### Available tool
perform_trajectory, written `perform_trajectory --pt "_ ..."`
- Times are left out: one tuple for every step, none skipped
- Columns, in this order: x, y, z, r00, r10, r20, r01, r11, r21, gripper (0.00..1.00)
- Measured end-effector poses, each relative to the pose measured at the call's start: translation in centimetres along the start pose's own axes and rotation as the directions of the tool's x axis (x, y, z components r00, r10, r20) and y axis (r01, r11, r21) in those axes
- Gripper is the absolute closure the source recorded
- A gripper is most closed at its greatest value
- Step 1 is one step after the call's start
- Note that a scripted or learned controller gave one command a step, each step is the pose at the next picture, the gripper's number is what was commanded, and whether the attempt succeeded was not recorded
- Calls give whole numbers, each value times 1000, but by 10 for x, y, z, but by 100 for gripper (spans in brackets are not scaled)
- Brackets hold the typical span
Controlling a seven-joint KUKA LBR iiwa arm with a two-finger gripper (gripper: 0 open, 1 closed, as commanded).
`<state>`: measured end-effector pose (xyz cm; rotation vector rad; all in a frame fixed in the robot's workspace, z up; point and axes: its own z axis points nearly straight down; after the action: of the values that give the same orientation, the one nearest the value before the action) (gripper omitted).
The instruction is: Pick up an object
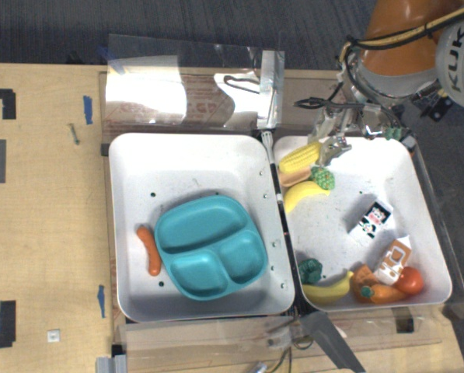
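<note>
Corn cob [299,160] lay at the far-left corner of the right bin [430,231], just beside the gripper [334,144], which hung over the bin's far edge; finger state could not be told. A small green piece [322,179] and a yellow banana [300,194] sat just beneath the cob. Left bin [130,162] held a teal divided plate [210,245] and an orange carrot [149,250].
</note>
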<state>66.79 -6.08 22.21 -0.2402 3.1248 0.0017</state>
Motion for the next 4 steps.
perform_trajectory --pt "-3 0 -15 1000 1 14 -1 1000 1 100" --pt "-4 23 -9 1000 4 0 -4 1000 0 100" --pt "-7 36 -79 993 121 6 -121 993 1 100" --pt "-6 34 -74 988 -153 0 153 988 0 100"
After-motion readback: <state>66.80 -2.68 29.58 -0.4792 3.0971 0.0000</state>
